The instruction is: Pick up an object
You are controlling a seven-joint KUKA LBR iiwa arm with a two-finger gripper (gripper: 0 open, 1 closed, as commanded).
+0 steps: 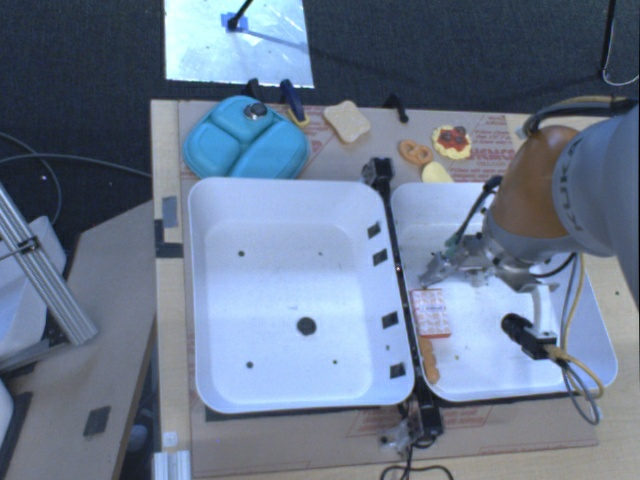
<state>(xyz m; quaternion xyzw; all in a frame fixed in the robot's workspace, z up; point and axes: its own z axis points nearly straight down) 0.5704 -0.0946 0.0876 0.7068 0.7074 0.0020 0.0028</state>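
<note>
Gripper [440, 268] low in the right bin [590, 340], near that bin's left wall; thin metal fingers splayed toward the left, how far apart cannot tell, nothing seen held between them. Arm [560, 193] reaching in from the right, grey with orange band, covering much of the bin's upper right part.

Red-and-white packet [431, 313] flat on the right bin floor, just below and slightly left of the gripper, close to it but contact not clear. Small orange-brown piece [428, 358] below the packet, hard against the left wall near the bin's lower corner. Black cable fitting [527, 336] hanging off the arm over the floor, right of the packet.

Open white floor between packet and fitting, and along the lower edge of the right bin. Tight on the left: packet near the divider where the two bins meet.

Left bin [215, 268]: one small dark round thing [306, 325] near the middle of the floor, wide bare floor all around.

Beyond the bins, on the bench's far strip: blue sectioned tray [245, 140], toast slice [346, 121], pretzel [413, 152], small round tart [452, 141], yellow piece [436, 173] touching the right bin's far rim.
</note>
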